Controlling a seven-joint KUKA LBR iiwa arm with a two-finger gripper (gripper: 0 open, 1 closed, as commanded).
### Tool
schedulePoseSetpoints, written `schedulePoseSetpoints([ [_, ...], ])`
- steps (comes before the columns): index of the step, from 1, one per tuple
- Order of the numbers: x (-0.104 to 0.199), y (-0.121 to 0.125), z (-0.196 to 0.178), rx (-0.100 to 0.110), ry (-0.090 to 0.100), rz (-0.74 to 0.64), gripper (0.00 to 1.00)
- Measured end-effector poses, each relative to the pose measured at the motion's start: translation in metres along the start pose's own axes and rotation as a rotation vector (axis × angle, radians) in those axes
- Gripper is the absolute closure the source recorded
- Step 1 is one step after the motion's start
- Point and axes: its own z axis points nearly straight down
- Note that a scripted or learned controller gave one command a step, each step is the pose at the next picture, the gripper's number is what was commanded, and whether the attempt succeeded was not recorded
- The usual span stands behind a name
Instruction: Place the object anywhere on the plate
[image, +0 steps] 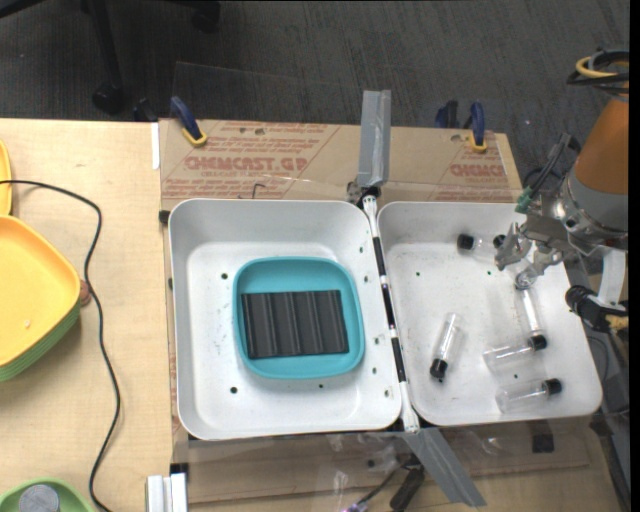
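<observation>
Camera view, slanted down over both bins. Pincer low over right bin, near its far right corner, tips close above upper end of one clear vial. Fingers too small and dark to read; released or clenched, cannot tell. Nothing seen between them.

Teal plate with dark ribbed centre well to pincer's left, in left bin.

Likely target vial just below pincer, lying flat, long axis near vertical in frame, black cap at end away from pincer. Second vial down-left, tilted, cap at lower end. Two more further below, near crosswise. Small one just left.

Risks: smooth round glass rolling or slipping from grip; clear body hard to locate; bin wall crowding approach.
</observation>
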Motion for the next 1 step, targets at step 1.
schedulePoseSetpoints([
  [1,0.0000,0.0000,0.0000,0.000,0.000,0.000,0.00],
])
